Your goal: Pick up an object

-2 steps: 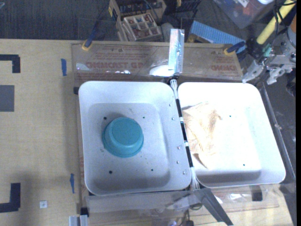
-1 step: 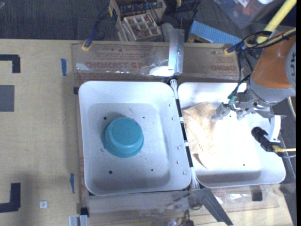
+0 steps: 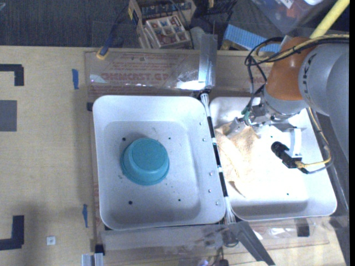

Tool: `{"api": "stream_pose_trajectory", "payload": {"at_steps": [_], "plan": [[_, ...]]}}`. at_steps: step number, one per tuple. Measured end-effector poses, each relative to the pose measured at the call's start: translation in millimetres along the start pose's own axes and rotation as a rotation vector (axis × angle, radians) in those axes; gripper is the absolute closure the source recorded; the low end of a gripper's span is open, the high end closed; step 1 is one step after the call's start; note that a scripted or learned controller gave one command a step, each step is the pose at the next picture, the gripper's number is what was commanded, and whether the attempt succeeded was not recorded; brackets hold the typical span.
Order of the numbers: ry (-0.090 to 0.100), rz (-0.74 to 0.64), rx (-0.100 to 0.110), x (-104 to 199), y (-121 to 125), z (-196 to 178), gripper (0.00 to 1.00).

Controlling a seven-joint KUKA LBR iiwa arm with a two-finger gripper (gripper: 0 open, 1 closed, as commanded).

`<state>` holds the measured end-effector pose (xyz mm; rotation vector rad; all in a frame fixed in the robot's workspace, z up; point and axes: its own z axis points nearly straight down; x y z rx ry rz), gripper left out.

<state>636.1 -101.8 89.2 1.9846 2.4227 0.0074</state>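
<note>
I saw arm reaching in from tabletop's right edge, claw (image 3: pixel 248 118) low in right bin (image 3: pixel 316 204), near that bin's far left corner. Claw sat at upper edge of crumpled tan cloth (image 3: pixel 239 154); could not tell how wide claw stood, nor whether it had hold of cloth. Cloth lay along right bin's left wall. Blue bowl (image 3: pixel 145 160) sat upside down mid left bin (image 3: pixel 111 115), untouched.
</note>
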Motion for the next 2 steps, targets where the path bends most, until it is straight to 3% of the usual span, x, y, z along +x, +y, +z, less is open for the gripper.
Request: {"api": "stream_pose_trajectory", "payload": {"at_steps": [1, 2], "plan": [[0.000, 0.003, -0.007, -1, 1, -11, 1.00], [0.002, 0.156, 0.008, 34, 35, -111, 1.00]]}}
